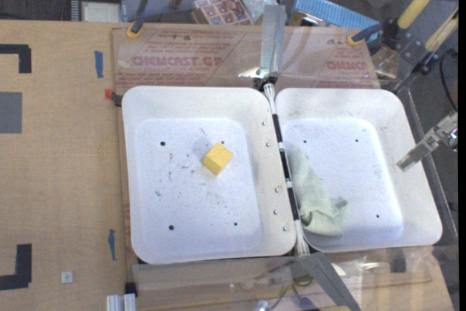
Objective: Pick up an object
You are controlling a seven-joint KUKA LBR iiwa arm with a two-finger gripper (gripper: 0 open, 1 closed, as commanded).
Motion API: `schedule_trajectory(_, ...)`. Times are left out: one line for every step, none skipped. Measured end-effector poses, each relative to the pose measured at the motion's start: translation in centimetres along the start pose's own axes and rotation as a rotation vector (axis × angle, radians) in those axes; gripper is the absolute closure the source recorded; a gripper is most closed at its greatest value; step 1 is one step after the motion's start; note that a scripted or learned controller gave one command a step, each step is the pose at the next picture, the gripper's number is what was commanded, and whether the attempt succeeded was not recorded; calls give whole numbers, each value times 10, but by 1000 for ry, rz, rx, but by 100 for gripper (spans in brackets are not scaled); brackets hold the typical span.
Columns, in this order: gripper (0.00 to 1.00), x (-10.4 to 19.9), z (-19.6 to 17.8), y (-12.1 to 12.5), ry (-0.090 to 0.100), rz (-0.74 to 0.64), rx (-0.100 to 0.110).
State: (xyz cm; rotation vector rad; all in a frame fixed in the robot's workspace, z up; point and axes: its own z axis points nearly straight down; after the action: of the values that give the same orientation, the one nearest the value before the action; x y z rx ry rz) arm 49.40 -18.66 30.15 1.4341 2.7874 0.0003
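Yellow block (218, 159) lies tilted on the floor of the left bin (145, 113), a little above and right of that bin's middle, with dark scuffs and small holes in the white plastic around it. Nothing touches it or covers it. Across the divider (280, 156) where the two bins meet, a crumpled pale green cloth (314, 197) sits in the right bin (393, 120), bunched against that bin's left wall and trailing toward its lower left corner. The cloth is well apart from the block, with both bin rims between them.

At the right side of the view, the gripper (408, 161) hangs over the right rim of the right bin, a thin grey finger pointing down and left toward the bin floor. Whether it is apart or together cannot be told, and nothing is seen held in it. It is far from the block, with the whole right bin and the cloth lying between.

Behind the bins stands a clear plastic sheet (189, 58) with red lettering. Brown cardboard (58, 156) with blue tape marks covers the bench to the left.
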Motion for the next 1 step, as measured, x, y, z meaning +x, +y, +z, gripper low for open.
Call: schedule_trajectory(0,35,160,6,5,1,2)
